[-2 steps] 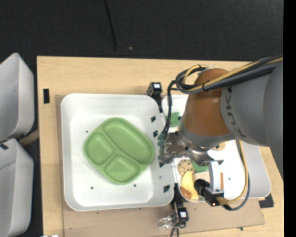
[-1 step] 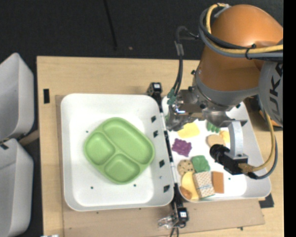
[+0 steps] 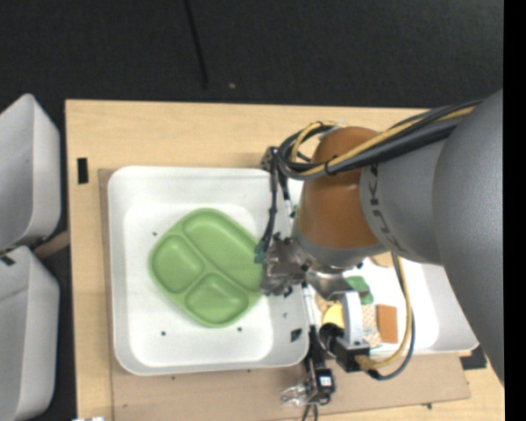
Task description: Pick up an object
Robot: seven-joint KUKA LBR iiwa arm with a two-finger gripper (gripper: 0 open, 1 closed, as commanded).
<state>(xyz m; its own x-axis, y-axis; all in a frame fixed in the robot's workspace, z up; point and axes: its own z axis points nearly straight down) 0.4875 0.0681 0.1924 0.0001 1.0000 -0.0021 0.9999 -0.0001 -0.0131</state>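
Left bin (image 3: 136, 331): plenty of bare white floor along left, top & bottom walls. Green divided plate (image 3: 206, 266) mid-bin, set diagonal, right rim tight to bin's right wall. Claw (image 3: 276, 274) at frame ctr, right at plate's right rim, by the wall btwn bins; wide or narrow: can't tell. Right bin (image 3: 430, 323) mostly under arm.

Even overhead light, soft focus, dark surround, faint shadows
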